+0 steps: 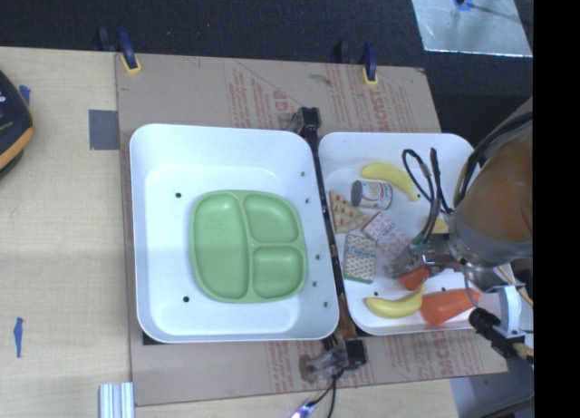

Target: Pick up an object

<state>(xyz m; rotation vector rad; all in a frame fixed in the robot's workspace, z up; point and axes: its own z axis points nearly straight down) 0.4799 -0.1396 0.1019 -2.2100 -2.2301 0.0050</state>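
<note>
Progress looks slight: the grey two-finger gripper sits low in the shallow white right-hand bin, among the clutter, and nothing can be seen lifted clear, so the pick itself seems not yet done. Whether it is spread or closed I cannot tell, since the wrist and cabling cover it. Just beside the gripper, toward the lower edge of the view, lies a small red rounded piece, the likeliest candidate; a yellow plastic banana and an orange carrot-like toy lie just beyond that. To the gripper's left, toward the middle of the bench, are a green-patterned flat packet and a tan waffle-textured cracker piece; farther up the view sit a small grey tin can on its side and a second yellow banana. Room is tight: things crowd the gripper on three sides, and the bin's lower wall is near the banana and carrot. Straight up is the free way out. Well apart, across the shared rims, the left white bin holds a pale green divided plate with open floor around it.
</note>
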